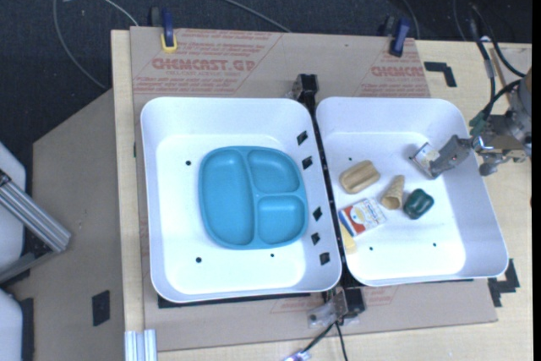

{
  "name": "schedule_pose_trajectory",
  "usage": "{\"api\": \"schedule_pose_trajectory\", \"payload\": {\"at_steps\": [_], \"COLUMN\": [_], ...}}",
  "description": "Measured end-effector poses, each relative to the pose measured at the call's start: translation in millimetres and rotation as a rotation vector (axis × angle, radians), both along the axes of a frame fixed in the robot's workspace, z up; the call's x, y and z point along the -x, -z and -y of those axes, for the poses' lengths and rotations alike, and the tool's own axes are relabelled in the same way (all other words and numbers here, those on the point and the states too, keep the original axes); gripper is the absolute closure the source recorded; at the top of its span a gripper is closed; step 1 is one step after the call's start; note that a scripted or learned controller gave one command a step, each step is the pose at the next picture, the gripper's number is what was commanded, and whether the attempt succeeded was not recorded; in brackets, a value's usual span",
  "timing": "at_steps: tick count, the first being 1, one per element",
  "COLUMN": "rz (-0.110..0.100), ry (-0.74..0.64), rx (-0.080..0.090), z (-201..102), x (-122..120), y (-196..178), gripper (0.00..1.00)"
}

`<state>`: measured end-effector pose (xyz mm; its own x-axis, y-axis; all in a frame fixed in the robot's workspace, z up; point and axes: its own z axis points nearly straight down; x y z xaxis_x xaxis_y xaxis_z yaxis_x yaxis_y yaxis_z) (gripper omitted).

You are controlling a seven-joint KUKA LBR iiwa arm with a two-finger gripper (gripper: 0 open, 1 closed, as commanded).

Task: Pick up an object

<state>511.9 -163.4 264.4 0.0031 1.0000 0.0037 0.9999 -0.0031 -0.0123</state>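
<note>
The right bin [473, 254] holds a tan bread-like piece [359, 176], a small beige cone-shaped piece [392, 194], a dark green round object [418, 203] and a flat white, red and orange packet [363, 216]. My gripper [433, 157] reaches in from the right edge and hangs over the upper right part of this bin, above and right of the green object. It touches none of the objects.
The left bin [165, 258] carries a blue divided plate [254, 196]. Black clips run along the divider between the bins [311, 173]. Blue clamps [168, 25] pin the board at the back. Cables hang near the arm at the right.
</note>
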Motion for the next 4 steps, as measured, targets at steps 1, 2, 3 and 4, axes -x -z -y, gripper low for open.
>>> {"api": "schedule_pose_trajectory", "payload": {"at_steps": [1, 2, 3, 4], "rz": [0.011, 0.005, 0.005, 0.005], "ry": [-0.003, -0.003, -0.003, -0.004], "rx": [0.003, 0.000, 0.000, 0.000], "z": [-0.4, -7.1, -13.3, -24.1], "x": [-2.1, -0.5, 3.2, 3.7], "y": [-5.4, 56.1, 100.7, 157.1], "gripper": [0.00, 0.00, 0.00, 0.00]}}
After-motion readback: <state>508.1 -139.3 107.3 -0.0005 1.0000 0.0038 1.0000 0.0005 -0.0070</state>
